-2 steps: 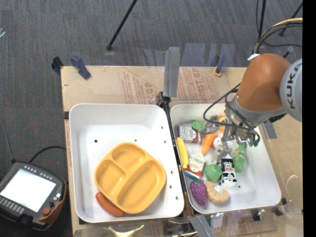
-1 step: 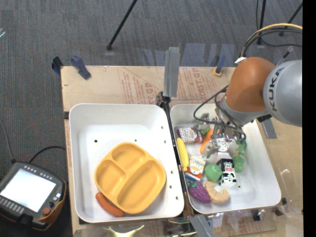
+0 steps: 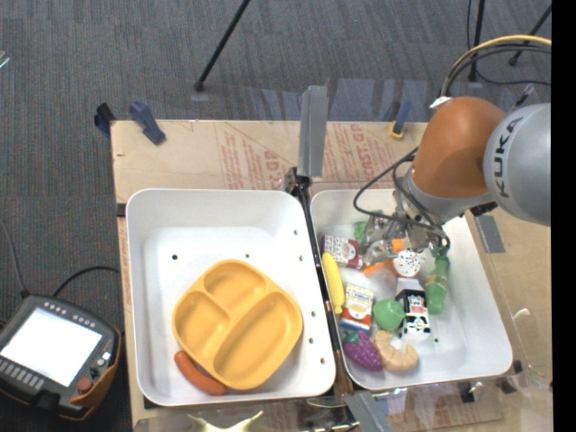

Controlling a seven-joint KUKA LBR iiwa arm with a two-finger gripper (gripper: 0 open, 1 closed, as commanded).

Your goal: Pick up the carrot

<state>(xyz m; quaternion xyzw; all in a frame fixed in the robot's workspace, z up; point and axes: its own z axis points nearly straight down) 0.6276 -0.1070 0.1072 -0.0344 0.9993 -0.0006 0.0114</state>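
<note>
Orange and small, the carrot [image 3: 378, 265] lies near the right bin's [image 3: 490, 331] far edge just under the lowered gripper [image 3: 389, 241], so the lift seems not yet done.

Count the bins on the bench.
2. The left bin holds a yellow tray; the right bin holds the toy food, with the hand over its far side.

Two white bins [image 3: 144, 241], one yellow plate [image 3: 238, 322].
</note>
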